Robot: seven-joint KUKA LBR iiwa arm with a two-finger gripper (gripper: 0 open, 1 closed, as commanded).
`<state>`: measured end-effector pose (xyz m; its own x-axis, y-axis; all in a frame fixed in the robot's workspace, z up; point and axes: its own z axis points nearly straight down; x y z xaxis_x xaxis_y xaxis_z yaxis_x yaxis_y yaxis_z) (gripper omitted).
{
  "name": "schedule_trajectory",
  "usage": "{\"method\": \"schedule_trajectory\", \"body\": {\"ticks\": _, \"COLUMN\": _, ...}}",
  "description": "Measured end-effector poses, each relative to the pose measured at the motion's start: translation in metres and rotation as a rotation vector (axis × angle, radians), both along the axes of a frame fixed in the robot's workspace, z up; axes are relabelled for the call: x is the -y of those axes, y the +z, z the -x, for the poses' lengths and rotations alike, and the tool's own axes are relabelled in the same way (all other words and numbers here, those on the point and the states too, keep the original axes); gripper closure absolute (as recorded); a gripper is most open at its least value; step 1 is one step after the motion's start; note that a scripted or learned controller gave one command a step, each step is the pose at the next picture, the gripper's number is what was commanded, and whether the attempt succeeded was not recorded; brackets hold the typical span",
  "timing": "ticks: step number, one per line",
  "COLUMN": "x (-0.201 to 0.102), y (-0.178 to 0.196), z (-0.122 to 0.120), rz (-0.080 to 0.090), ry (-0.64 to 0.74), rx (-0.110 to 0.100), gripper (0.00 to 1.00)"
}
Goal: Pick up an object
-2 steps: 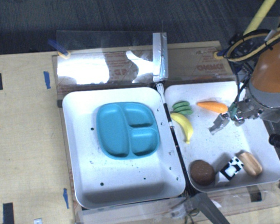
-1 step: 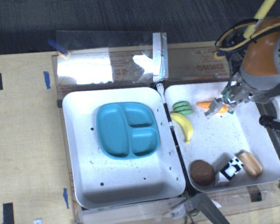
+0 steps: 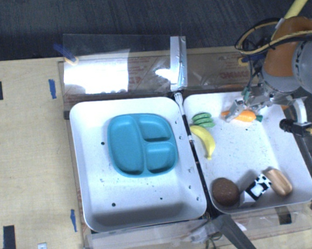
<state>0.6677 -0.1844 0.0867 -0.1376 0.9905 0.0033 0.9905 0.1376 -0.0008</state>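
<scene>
Gripper [image 3: 250, 103] sits low at the far end of the right bin [image 3: 289, 153], directly over the orange carrot [image 3: 244, 116]; cannot tell whether it is spread or pinching. Carrot appears to rest on the bin floor. Judged: grasp under way, lift not yet done. Banana [image 3: 203, 139] lies nearby, untouched.

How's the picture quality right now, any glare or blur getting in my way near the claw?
Camera view: strong white glare on the clear panel behind the left bin; the blue tray and banana read sharp; the claw over the orange piece is small and cluttered, soft at the edges; a dark shadow falls beside the brown ball.
</scene>
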Motion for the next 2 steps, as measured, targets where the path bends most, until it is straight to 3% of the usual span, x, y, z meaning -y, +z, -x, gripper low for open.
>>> {"method": "schedule_trajectory", "body": {"ticks": 1, "x": -0.0001, "y": -0.0002, "z": 0.0, "rz": 0.0, "ry": 0.001, "rx": 0.0, "gripper": 0.0}}
{"method": "schedule_trajectory", "body": {"ticks": 2, "x": 0.0008, "y": 0.0094, "z": 0.001, "rz": 0.005, "ry": 0.004, "rx": -0.004, "gripper": 1.0}}
